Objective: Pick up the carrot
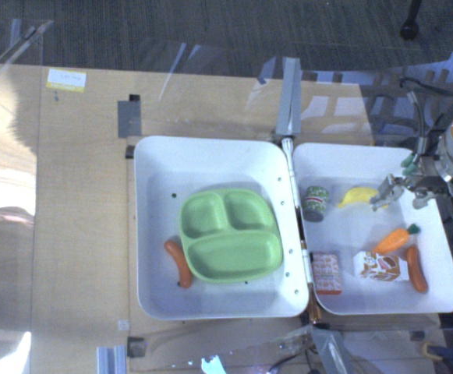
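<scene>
near edge of the right bin [444,306] first: a red packet [327,273] sits against the dividing wall, a small white carton [381,266] lies to its right, and a sausage [416,269] lies just beyond the carton toward the right wall. the carrot [394,240] lies just behind the carton and sausage, close to the carton's top edge; whether they touch i cannot tell. its long axis runs on a slant, orange tip pointing down-left, green top up-right near the bin's right side. farther back, the gripper [401,188] hangs over the rear part of the same bin, two fingers spread apart with nothing between them, so i log it as unclosed and carrying nothing. the relation that matters: the carrot lies nearer the camera than the gripper, almost straight toward the front edge and a touch left, near but not under it. i judge the next move needs a short travel forward, a drop, and a wrist turn so the fingers close across the slanted axis rather than along it. crowding by carton and sausage could foul a finger. behind and left of the gripper sit a yellow piece [357,196] and a small can [316,202]. in the left bin [150,232], on the same desk [62,232], a green divided plate [230,236] and a second sausage [178,262].
</scene>
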`<state>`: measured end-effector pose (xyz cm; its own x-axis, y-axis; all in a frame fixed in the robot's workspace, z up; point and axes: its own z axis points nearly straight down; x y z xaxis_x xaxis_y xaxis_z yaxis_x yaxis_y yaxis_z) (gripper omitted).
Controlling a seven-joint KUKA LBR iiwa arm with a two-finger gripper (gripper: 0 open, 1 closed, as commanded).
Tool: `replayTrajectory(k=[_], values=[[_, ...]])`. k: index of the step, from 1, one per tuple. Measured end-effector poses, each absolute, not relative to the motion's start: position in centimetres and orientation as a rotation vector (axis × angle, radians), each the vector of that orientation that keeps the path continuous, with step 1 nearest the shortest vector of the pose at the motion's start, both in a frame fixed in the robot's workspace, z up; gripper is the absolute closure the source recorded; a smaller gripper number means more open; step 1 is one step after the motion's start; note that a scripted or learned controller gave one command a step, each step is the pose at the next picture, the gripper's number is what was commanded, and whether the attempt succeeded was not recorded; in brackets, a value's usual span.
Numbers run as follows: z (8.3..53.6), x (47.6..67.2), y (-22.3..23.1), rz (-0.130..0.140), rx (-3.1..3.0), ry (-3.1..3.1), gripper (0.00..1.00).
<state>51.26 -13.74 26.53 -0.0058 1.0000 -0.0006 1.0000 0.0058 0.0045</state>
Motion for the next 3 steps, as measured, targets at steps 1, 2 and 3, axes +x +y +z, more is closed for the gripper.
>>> replayTrajectory(k=[1,2,3], values=[[10.5,50.4,-19.0,0.011,2.135,2.288,0.0],[9.0,49.3,-20.0,0.019,2.084,2.342,0.0],[8.8,57.2,-20.1,0.014,2.108,2.32,0.0]])
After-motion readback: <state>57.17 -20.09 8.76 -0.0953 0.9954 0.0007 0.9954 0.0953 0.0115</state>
